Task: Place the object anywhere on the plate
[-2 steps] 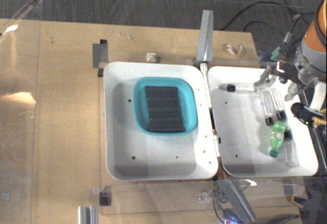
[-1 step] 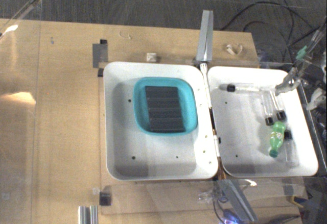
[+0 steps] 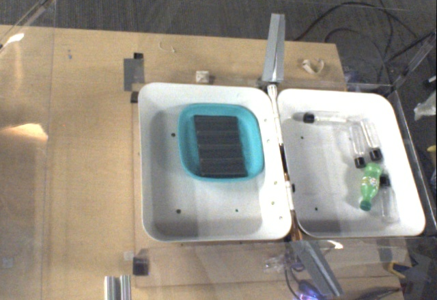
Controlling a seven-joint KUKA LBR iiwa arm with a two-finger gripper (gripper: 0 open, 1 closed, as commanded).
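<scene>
Two bins sit side by side on the bench [image 3: 82,175]. In the left bin [image 3: 157,216], a plate [image 3: 254,148] carries a ridged block [image 3: 218,147]. In the right bin [image 3: 321,203], tubes [image 3: 328,117] lie toward two o'clock, a small bottle [image 3: 369,186] at four.

Two white bins [image 3: 157,223] side by side on wooden bench [image 3: 75,155]; cables [image 3: 355,15] on grey floor.

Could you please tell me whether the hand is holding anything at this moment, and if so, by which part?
Nothing is seen being held. The green bottle and clear tubes lie loose in the right bin; the teal plate sits in the left bin.
</scene>
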